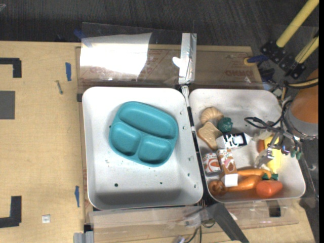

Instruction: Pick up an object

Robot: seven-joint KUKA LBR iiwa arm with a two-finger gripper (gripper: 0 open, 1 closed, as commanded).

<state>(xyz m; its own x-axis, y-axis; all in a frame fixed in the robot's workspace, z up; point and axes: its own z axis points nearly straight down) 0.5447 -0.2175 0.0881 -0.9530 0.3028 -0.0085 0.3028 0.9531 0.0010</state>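
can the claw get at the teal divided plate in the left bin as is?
Probably yes. The teal divided plate lies alone in the left bin with nothing on top of it. The claw sits over the right bin, so it must cross the divider. The low rim may be hard to pinch.

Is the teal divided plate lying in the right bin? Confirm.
No, the teal divided plate lies in the left bin, while the right bin holds the small toy foods.
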